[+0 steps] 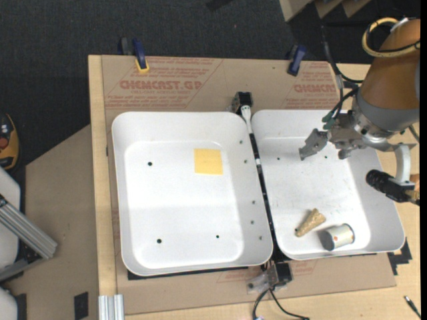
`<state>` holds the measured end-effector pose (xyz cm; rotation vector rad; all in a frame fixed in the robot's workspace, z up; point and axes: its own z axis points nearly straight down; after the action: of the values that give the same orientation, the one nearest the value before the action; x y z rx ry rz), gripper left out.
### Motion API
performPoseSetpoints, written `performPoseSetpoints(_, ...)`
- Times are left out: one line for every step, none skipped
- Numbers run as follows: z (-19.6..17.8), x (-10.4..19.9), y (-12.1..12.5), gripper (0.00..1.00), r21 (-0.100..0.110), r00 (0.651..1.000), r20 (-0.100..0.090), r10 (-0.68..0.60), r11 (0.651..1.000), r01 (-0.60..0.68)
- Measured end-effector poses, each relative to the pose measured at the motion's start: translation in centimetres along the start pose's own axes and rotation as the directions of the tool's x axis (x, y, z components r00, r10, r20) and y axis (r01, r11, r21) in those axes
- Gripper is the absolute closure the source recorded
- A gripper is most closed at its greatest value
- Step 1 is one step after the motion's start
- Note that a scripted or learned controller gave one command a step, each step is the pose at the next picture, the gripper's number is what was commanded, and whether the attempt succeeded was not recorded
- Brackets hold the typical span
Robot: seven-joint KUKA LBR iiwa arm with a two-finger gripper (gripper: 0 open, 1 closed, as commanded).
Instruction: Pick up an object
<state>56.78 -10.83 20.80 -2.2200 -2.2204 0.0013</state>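
Observation:
My gripper [328,147] hangs over the back part of the right bin [287,129], its two grey fingers spread apart with nothing between them. A tan wedge-shaped piece [310,222] lies near the front of the right bin, well in front of the gripper. Right beside it sits a small grey cylinder [336,237] on its side. A flat yellow square [208,161] rests in the back middle of the left bin [133,199].
The two white bins meet along a dark seam [260,179] with clamps at its back and front ends. Blue clamps [140,53] hold the brown board at the back. My arm's orange band [393,65] sits above the right bin's back right corner.

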Motion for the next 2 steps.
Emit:
performPoseSetpoints(-23.20, 0.37, -3.38, 0.00, -0.022, 1.000, 0.004, -0.002, 1.000, 0.002)
performPoseSetpoints(-23.30, 0.41, -3.31, 1.00, -0.008, 1.000, 0.003, -0.002, 1.000, 0.002)
